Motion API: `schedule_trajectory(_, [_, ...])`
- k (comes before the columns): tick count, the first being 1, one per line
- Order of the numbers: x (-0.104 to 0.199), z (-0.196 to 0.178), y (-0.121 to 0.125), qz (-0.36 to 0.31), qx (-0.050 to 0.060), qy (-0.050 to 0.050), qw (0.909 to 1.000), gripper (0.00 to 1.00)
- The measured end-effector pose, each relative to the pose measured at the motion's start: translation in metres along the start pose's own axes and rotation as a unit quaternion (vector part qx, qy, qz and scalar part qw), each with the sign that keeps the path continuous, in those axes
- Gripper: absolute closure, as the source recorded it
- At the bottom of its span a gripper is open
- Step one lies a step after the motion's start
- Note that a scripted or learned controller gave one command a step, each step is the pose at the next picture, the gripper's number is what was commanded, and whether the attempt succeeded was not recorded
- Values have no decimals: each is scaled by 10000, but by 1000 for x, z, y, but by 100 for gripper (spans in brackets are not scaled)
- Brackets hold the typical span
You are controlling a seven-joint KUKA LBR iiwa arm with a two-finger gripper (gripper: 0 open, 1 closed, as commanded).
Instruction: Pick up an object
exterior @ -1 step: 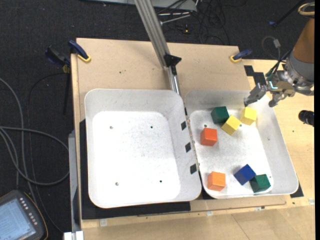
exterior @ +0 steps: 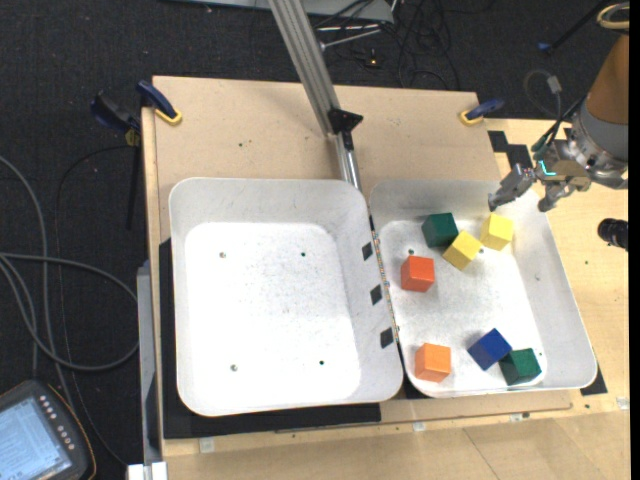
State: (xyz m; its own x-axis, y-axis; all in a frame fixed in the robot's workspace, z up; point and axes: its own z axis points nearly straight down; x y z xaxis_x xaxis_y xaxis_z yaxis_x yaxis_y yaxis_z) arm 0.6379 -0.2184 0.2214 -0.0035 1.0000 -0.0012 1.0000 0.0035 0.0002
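The pincer [exterior: 527,193] is hanging above the upper right rim of the right bin [exterior: 560,278], with its two fingers [exterior: 503,193] spreading apart and pinching nothing. The arm [exterior: 610,98] is reaching in from the right, its orange band sitting above the grey wrist. Just below and to the left of the pincer, a yellow cube [exterior: 497,231] is lying in the right bin, apart from the fingertips. A second yellow cube [exterior: 461,251] is resting just beside it to the lower left, and a dark green cube [exterior: 439,229] is touching or nearly touching that second cube on its upper left. A red-orange cube [exterior: 418,273] is sitting near the bin's left wall, below the green one. Near the lower edge of the same bin, an orange cube [exterior: 432,361] is lying on the left, while a blue cube [exterior: 489,349] and a second green cube [exterior: 521,366] are lying side by side on the right, touching or nearly so. The left bin [exterior: 190,268] is lying beside the right bin, the two rims meeting along the middle. Both bins are resting on the table [exterior: 260,128], a light board with clamps [exterior: 160,103] gripping its far corners. A metal pole [exterior: 305,48] is slanting down from the top to the far end of the seam between the bins. Cables [exterior: 60,268] are trailing over the dark floor to the left of the table.
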Motion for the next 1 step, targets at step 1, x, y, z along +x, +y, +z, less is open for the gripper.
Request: schedule_trajectory(1, [-3,44,4,9,15,4,10000,0])
